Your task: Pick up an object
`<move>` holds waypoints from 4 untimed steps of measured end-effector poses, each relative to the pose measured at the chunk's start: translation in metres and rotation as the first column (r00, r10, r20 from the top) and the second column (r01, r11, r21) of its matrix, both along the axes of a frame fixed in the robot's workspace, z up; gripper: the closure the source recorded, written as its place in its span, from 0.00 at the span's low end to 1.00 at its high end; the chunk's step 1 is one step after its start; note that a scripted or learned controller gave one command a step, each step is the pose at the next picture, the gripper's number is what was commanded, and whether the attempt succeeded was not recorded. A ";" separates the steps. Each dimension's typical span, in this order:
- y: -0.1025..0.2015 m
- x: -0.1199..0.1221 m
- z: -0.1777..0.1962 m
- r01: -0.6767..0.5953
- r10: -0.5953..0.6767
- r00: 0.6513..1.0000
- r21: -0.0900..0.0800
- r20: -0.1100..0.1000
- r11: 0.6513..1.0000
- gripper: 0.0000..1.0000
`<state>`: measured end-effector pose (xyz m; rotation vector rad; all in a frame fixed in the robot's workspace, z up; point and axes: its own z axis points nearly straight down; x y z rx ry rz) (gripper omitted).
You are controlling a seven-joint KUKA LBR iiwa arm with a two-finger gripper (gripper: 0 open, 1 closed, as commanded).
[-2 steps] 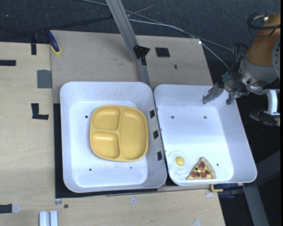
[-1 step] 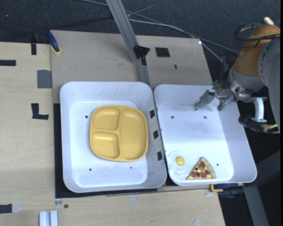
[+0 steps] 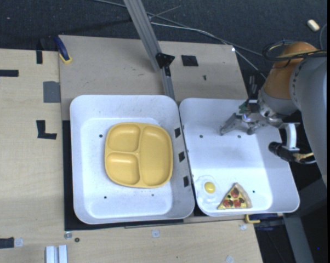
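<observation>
Arm [image 3: 296, 86] reached in from right, gripper [image 3: 237, 126] low over upper part of right bin [image 3: 274, 201]. Fingers [image 3: 228, 127] spread apart, nothing between them. Pizza slice [image 3: 234, 197] lay at near edge of right bin, well apart from gripper. Fried egg [image 3: 208, 188] sat just left of slice, nearly touching. Yellow plate [image 3: 138, 154], three compartments, sat in middle of left bin [image 3: 88, 201]. Grey pole [image 3: 148, 37] slanted across bench [image 3: 22, 147] above bins.
</observation>
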<state>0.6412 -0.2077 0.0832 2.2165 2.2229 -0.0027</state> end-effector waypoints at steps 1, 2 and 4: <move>0.000 0.001 0.013 -0.001 0.001 1.000 -0.002 0.003 1.000 1.00; 0.001 -0.008 0.063 0.002 -0.002 1.000 0.002 0.002 1.000 1.00; -0.003 -0.004 0.189 0.001 -0.001 1.000 0.001 0.005 1.000 1.00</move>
